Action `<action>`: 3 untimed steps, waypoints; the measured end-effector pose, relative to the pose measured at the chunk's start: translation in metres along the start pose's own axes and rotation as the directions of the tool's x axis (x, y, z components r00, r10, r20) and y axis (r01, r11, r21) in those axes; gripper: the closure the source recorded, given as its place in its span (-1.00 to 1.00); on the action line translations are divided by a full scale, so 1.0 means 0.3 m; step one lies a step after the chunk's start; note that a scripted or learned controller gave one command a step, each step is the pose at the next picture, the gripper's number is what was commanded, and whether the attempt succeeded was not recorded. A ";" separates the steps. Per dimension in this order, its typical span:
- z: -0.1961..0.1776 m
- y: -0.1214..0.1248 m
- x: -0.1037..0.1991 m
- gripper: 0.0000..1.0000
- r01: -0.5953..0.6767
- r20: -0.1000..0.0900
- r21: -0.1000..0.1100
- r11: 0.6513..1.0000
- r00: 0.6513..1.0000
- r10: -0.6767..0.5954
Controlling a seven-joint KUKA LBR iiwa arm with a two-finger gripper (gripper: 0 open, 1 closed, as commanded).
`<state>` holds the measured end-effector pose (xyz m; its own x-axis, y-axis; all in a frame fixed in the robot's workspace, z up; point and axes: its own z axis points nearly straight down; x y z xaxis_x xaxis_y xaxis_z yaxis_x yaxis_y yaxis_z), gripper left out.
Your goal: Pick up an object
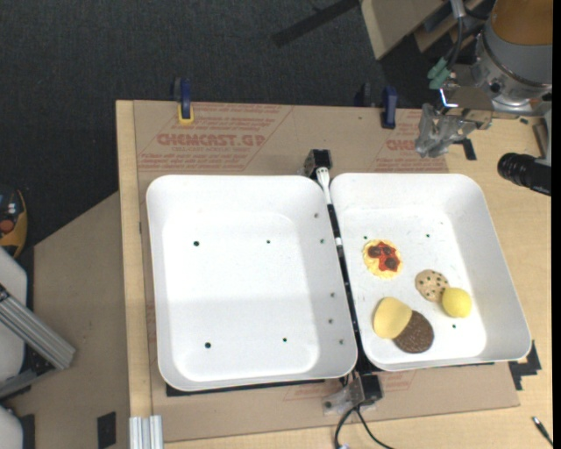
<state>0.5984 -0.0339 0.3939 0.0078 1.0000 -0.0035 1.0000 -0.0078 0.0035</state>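
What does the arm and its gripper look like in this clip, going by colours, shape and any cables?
The arm enters at the upper right: a rounded grey body with an orange band above the wrist. Thin cables, one greenish, run along its left side near the wrist. The gripper is a small grey metallic two-finger unit hanging below a boxy mount.
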 end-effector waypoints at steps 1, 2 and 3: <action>0.273 0.158 0.245 1.00 0.014 -0.005 0.010 1.000 1.000 -0.014; 0.187 0.139 -0.084 1.00 -0.001 0.001 -0.001 1.000 1.000 0.001; 0.387 0.225 0.183 1.00 0.015 -0.006 0.008 1.000 1.000 -0.015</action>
<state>0.6668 0.0201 0.2777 -0.0071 1.0000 0.0020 1.0000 0.0071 -0.0044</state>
